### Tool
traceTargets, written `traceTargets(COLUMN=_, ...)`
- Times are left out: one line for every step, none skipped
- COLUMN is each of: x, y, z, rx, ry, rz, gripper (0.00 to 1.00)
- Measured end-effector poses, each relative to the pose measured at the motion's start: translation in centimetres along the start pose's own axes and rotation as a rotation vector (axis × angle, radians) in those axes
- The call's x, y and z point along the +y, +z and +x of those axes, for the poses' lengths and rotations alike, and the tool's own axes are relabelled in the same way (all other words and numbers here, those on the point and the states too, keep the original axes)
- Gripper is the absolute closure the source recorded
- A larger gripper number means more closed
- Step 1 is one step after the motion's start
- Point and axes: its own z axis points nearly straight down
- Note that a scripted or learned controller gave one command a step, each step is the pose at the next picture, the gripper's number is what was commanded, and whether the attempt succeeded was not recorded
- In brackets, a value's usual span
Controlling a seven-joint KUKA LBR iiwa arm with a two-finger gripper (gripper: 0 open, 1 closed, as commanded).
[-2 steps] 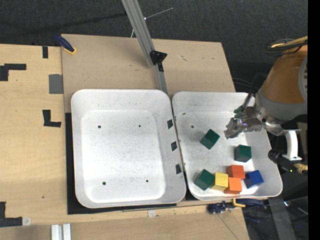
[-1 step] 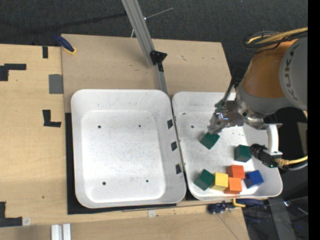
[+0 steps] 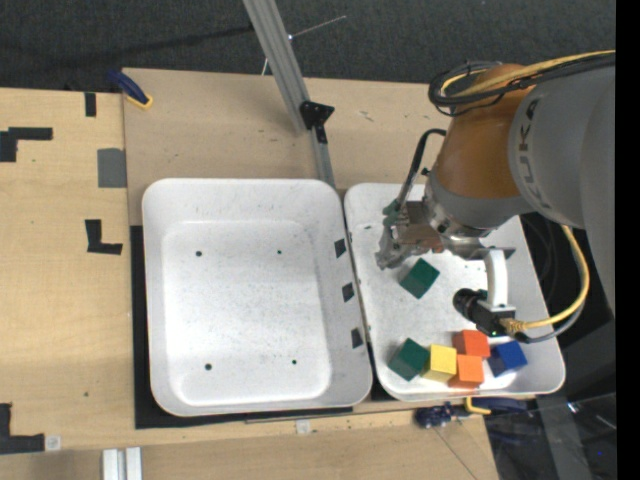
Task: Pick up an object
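Right white bin (image 3: 540,368), green block (image 3: 419,277) beside half-hidden claw (image 3: 398,253), finger state unreadable.

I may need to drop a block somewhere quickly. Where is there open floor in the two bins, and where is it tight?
The left bin has bare floor wall to wall. The right bin is crowded: cluster of blocks along its near edge, green block mid-floor under the end effector. A bare strip runs along its left wall.

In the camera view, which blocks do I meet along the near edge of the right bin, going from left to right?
Green block → yellow block → orange block → blue block. A second orange block sits just behind, overlapping, so I leave it out.
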Motion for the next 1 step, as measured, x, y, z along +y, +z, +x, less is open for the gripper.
traceTargets(x=1.99, y=0.12, z=5.52, rx=0.000, ry=0.000, rz=-0.001, gripper=1.00)
